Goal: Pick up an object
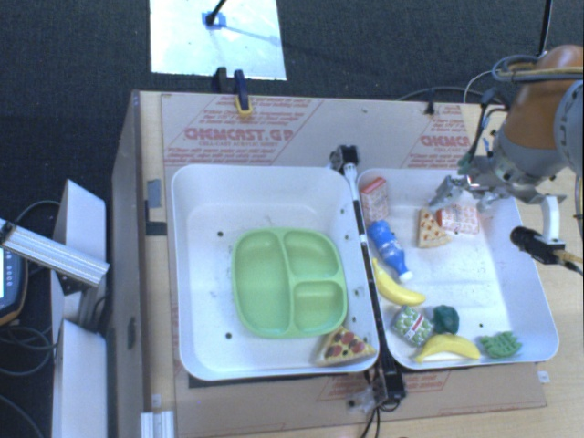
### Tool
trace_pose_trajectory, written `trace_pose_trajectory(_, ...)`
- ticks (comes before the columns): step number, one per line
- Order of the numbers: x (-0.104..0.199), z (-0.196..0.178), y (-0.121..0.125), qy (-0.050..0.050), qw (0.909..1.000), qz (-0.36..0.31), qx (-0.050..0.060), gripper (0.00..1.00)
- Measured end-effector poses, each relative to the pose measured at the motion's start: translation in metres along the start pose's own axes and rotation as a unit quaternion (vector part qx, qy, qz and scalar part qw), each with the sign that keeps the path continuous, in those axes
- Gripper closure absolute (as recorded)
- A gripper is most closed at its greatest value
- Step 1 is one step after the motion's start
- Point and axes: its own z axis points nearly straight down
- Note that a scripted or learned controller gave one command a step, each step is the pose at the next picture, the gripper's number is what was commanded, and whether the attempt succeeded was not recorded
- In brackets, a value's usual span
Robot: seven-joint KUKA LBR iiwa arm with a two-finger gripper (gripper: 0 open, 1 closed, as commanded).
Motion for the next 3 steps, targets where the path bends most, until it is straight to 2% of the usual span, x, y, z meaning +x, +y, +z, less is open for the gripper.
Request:
trace_pose_trajectory(1,0.059,0.026,0.004,0.001,1.0,-0.001,0.001,0.0)
trace_pose_trajectory(2,0.023,0.063,-0.007,0.001,1.0,-0.001,-0.002,0.0)
trace_pose_trajectory(3,0.007,0.01,0.013,0.0,1.0,-0.001,0.0,0.0)
